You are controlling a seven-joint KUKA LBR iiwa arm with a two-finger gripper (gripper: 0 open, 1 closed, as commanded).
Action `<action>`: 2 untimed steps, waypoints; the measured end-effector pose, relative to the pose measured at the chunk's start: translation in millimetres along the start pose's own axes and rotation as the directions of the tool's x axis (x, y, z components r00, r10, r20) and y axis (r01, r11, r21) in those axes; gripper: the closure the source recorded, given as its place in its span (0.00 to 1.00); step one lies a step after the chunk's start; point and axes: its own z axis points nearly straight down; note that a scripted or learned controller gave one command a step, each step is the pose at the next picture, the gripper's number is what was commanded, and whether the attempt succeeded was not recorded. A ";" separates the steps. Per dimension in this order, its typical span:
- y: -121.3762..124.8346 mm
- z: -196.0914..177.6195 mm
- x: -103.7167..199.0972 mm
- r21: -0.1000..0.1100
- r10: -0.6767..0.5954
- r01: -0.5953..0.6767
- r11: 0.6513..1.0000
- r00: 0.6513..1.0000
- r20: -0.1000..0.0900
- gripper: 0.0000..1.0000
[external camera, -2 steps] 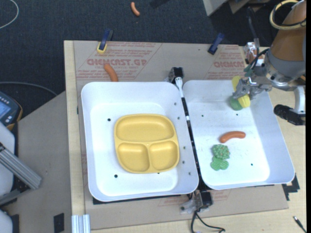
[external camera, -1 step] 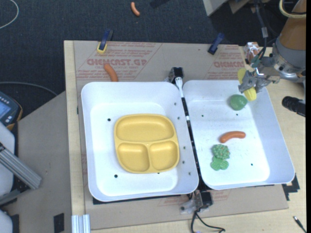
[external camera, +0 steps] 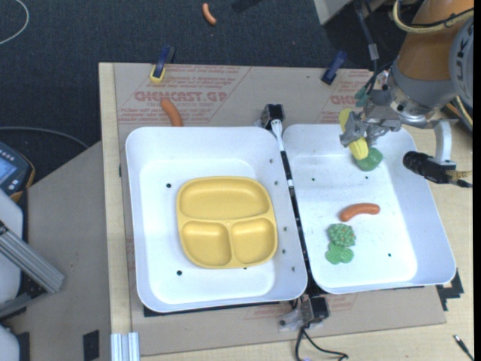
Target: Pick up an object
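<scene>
Gripping the corn cob [external camera: 361,150] in its jaws — sausage [external camera: 359,211], broccoli [external camera: 340,243] lying nearby.

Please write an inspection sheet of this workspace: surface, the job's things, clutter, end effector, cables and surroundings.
Surface: two shallow white bins side by side on a cardboard sheet.
Job's things: right bin holds an orange toy sausage, green toy broccoli and a yellow-green toy corn cob; left bin holds a yellow plastic divided plate.
Clutter: second orange sausage on the cardboard.
End effector: at the corn cob; grip unclear.
Cables: black cable at the front edge.
Surroundings: dark carpet, another sausage lying there.
</scene>
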 end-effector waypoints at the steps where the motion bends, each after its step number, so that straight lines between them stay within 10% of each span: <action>1: 6.8 0.7 45.5 -0.001 0.002 -0.002 1.000 1.000 0.002 1.00; 2: -5.7 -7.3 98.4 0.001 0.001 -0.001 1.000 1.000 0.001 1.00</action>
